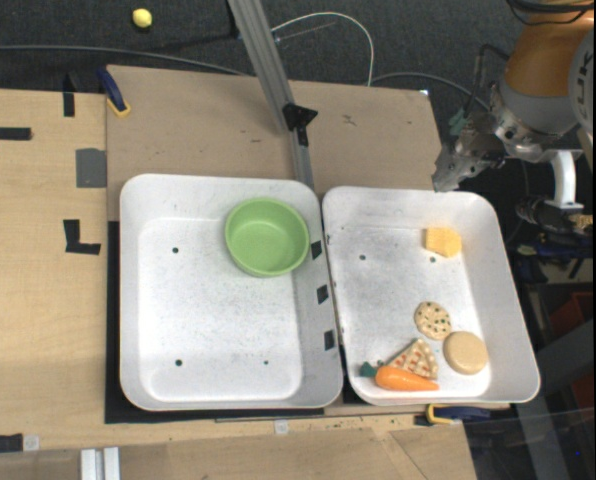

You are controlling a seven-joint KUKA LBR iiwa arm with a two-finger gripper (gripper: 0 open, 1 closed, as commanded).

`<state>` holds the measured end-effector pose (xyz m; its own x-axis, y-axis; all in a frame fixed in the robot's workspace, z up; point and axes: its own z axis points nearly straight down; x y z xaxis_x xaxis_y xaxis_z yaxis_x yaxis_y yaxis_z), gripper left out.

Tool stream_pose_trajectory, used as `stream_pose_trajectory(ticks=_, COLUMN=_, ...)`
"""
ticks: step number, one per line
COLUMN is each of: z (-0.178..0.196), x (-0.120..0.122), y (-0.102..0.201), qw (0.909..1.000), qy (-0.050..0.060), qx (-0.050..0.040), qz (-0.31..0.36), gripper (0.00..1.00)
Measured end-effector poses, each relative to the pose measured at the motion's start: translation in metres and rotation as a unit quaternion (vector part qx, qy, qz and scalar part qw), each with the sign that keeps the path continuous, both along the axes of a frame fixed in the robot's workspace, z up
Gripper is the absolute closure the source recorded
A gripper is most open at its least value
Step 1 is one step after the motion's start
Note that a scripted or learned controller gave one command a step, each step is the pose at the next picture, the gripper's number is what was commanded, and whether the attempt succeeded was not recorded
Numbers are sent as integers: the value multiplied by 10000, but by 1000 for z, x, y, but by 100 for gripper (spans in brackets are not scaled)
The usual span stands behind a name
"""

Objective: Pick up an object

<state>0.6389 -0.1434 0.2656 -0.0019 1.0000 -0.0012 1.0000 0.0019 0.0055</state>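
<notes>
While the grey arm with its orange band [546,63] is held over the bench's far right corner, the two-finger gripper [450,176] is seen just above the back rim of the right-hand shallow white bin [498,268] — nothing is gripped
Whether the gripper is closed or parted cannot be told from this view. A round green plastic bowl [267,236] is set upright in the left-hand shallow white bin [158,298], near its back right corner. Five items are held in the right bin: a small yellow cheese-like block [442,241] towards the back — well apart from the rest — and, clustered at the front, a round speckled cookie [432,319], a pale tan round disc [465,352], a triangular pizza slice [416,357] and an orange toy carrot [403,378] touching the slice
</notes>
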Motion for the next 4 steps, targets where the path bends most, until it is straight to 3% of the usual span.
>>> stream_pose_trajectory(ticks=4, z=-12, x=-30, y=229, qw=10000, qy=38, qx=13, qz=26, gripper=100)
